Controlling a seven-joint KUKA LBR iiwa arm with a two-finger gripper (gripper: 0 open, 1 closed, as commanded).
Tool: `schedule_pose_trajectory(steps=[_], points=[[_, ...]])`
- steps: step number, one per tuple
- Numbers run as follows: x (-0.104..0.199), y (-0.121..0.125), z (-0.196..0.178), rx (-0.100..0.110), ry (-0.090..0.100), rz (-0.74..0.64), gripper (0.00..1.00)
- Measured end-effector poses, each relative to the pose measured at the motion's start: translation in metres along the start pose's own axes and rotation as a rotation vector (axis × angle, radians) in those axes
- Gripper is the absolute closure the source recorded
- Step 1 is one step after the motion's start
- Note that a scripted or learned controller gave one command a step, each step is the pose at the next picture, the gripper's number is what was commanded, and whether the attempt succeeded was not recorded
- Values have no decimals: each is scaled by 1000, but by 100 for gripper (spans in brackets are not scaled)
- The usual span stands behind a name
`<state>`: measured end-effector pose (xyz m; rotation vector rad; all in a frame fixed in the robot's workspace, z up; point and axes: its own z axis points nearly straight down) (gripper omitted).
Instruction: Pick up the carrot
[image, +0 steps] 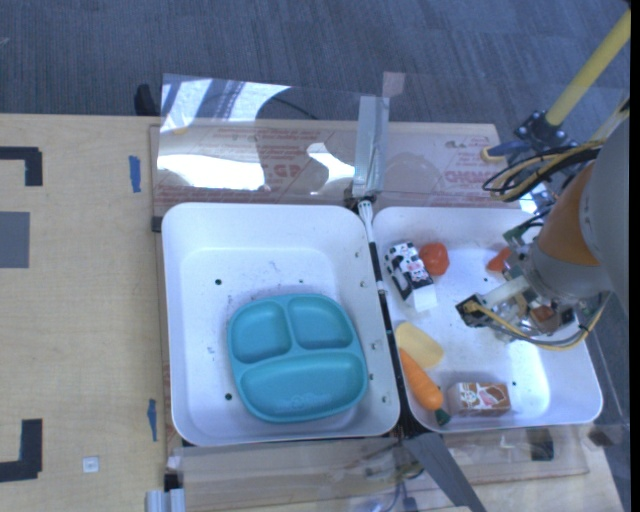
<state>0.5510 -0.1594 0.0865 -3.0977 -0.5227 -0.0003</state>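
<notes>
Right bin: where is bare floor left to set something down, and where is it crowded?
Bare floor lies mid-bin, between the yellow piece, the brown packet and the arm. Crowded along the right bin's view-left wall: cow-print toy, yellow piece, carrot.

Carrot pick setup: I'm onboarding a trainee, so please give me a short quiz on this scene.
1. True or false: the carrot lies on the teal divided plate.
2. What lies nearest the carrot's upper end? A) cow-patterned toy B) pale yellow piece C) brown packet
3. Fill in: the claw hangs over the view's ___ bin.
Key: 1 false; 2 B; 3 right.
</notes>
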Motion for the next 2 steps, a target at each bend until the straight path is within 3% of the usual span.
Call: schedule_pose_trajectory(steps=[1,2], points=[[-28,-65,-1,-1,3,127,100],[3,-132,-96,4,-5,131,100]])
